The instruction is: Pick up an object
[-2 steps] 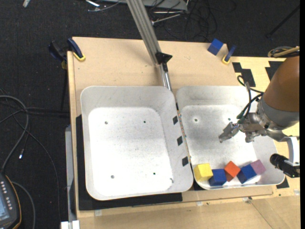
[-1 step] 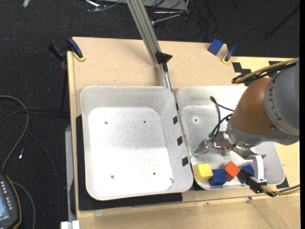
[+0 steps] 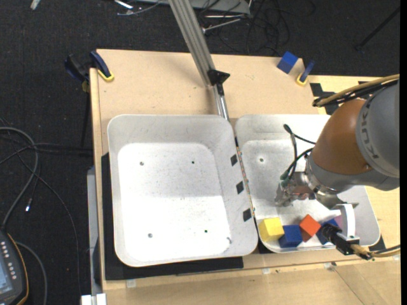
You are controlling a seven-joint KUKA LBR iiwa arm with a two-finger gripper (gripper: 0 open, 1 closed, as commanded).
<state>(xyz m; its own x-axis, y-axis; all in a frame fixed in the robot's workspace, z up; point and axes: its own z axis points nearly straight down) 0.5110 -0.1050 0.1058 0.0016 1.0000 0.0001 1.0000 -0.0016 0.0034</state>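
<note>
In the right bin, a yellow block, a blue block and an orange block lie in a row along the near wall. Another small blue piece shows just right of the orange block, partly hidden by the wrist. My gripper hangs low over the middle of this bin, a little above and behind the yellow and blue blocks. I see nothing held in it.
The left bin sits beside the right one, separated by a raised rim. A blue clamp and another clamp grip the bench's far corners. A slanted metal pole rises behind the bins.
</note>
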